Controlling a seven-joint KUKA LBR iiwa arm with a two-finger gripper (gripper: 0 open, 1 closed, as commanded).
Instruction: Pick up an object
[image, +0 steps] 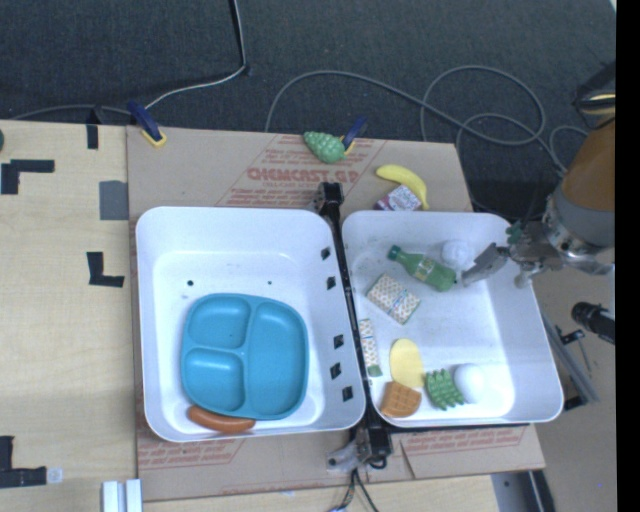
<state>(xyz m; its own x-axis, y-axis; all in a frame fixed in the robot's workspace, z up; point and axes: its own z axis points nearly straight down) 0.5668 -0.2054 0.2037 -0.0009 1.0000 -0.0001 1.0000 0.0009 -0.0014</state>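
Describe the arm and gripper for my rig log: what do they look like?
The arm is grey with an orange band above the wrist. Its wrist section is rounded and metallic grey. The gripper is dark grey, slim and tapering, reaching in from the right. A dark fitting juts out below the wrist.

**Plastic, cardboard and wood grain**

Both white bins (160, 300) look like smooth, slightly glossy plastic. The blue divided plate (243, 355) has a matt plastic sheen, and the green bottle (422, 268) looks glossy. Brown printed cardboard (200, 170) lies matt under the bins, on a pale wood-grain bench (50, 330). The floor beyond is dark, rough carpet (400, 40). The arm's wrist (590, 180) shows a smooth orange band.
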